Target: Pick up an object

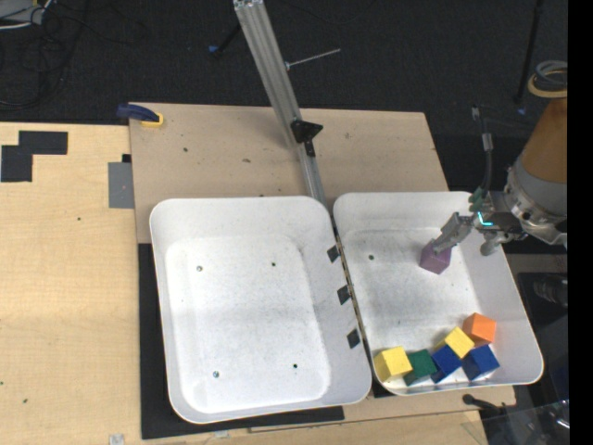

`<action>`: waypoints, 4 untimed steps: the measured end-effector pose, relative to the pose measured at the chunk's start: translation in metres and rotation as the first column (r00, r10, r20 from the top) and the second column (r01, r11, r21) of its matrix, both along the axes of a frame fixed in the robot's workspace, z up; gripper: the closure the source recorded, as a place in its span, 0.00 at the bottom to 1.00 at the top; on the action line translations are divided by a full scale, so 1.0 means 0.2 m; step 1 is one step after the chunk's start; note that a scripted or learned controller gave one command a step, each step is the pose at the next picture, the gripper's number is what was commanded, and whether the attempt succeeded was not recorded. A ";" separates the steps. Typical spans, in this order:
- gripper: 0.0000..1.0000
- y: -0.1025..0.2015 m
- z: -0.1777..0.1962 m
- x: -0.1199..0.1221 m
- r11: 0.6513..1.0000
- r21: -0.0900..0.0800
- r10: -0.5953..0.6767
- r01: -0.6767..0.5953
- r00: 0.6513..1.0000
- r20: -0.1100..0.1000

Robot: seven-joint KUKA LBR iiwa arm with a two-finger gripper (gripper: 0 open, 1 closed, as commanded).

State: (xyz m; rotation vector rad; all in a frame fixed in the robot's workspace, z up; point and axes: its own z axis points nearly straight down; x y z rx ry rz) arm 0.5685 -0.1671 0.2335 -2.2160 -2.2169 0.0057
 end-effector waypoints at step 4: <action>0.00 0.00 -0.71 0.01 1.000 -0.002 -0.002 0.002 1.000 0.007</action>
